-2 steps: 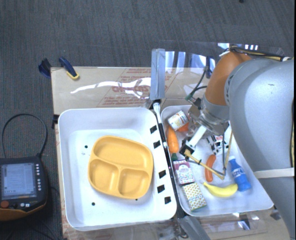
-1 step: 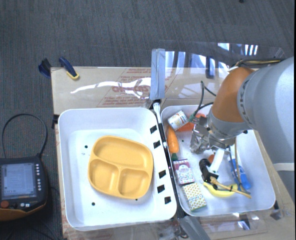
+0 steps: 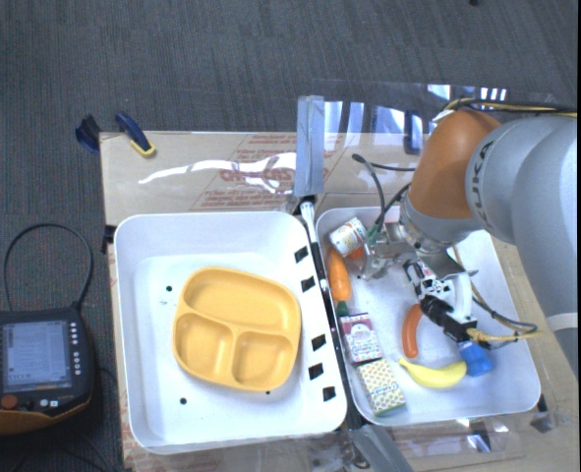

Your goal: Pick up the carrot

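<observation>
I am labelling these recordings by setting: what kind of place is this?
Probably a robotics lab: a grey arm works over two white bins of toy food, and a teach pendant lies on carpet.

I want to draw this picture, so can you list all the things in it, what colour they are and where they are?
plate: 1, yellow, three sections, left bin
carrot: 1, orange, right bin by the divider
can: 1, white and orange, right bin, top
sausage: 1, orange-red, right bin, middle
banana: 1, yellow, right bin, front
box: 1, red and white, below the carrot
packet: 1, pale yellow, right bin, front
blue thing: 1, beside the banana
pendant: 1, grey, floor, left
clamp: 1, blue and yellow, bench corner
bins: 2, white, side by side
arm: 1, grey and orange, from the right
end effector: 1, above the right bin, near the carrot
</observation>
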### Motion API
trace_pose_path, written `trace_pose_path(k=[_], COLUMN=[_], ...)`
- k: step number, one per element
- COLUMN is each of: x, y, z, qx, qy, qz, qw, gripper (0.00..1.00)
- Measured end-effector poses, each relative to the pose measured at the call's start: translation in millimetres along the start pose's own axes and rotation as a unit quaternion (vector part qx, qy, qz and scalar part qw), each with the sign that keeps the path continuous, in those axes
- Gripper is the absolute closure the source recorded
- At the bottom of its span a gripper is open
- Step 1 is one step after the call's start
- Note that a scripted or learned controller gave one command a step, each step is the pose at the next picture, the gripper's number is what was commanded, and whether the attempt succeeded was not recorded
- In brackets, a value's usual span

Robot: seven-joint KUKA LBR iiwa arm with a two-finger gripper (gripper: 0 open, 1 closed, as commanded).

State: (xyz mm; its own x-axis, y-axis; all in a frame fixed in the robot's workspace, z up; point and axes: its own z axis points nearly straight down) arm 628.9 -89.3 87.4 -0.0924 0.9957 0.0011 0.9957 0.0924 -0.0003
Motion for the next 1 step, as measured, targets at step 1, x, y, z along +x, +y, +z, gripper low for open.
trace_pose_path(k=[1], x=[4.3], y=[15.1], z=[0.0], qx=[0.001], qy=[0.000], qz=[0.082], qw=[0.9967], gripper=[1.00])
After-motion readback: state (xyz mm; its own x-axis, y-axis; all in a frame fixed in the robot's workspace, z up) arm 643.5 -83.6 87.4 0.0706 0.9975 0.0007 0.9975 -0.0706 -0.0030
